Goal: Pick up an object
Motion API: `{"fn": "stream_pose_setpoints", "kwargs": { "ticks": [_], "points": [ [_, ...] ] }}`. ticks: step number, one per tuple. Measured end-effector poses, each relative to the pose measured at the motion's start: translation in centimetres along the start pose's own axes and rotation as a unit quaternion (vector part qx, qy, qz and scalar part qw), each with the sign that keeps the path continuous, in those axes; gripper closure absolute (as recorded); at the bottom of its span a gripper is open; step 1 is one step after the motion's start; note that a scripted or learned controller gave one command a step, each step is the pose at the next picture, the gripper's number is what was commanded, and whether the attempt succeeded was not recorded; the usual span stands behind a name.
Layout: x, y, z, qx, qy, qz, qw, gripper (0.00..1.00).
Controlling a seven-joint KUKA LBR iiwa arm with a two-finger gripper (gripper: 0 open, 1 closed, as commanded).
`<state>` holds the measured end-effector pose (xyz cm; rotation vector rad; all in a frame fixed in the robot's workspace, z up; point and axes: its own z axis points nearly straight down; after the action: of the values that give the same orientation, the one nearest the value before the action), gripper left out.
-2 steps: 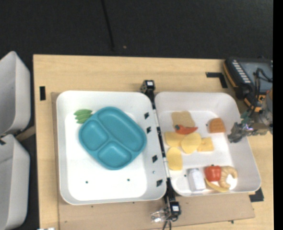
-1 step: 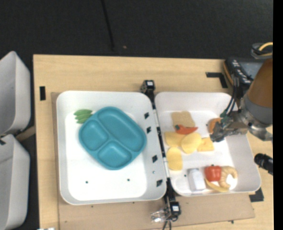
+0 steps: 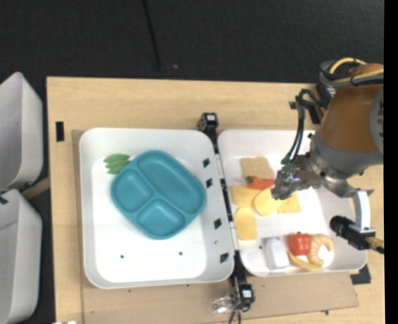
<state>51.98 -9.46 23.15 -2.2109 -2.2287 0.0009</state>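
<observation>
Yellow pieces (image 3: 253, 204) crowd right bin (image 3: 334, 267), tool (image 3: 285, 187) above them, grip unclear, teal tray (image 3: 158, 193) left.

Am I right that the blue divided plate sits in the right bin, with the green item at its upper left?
Not quite: the camera view shows the blue plate in the left bin, not the right one. The green item is indeed at its upper left.

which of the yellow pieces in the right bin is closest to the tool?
The round yellow piece directly under the tool, beside the orange carrot. The other yellow ones lie further left and toward the front.
</observation>
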Motion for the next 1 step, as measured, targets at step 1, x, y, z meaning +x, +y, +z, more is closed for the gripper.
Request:
{"fn": "stream_pose_setpoints", "kwargs": {
  "ticks": [1],
  "points": [
    [0.54,0.54,0.12,0.000,-0.001,0.002,1.0000,1.00]
  ]
}}
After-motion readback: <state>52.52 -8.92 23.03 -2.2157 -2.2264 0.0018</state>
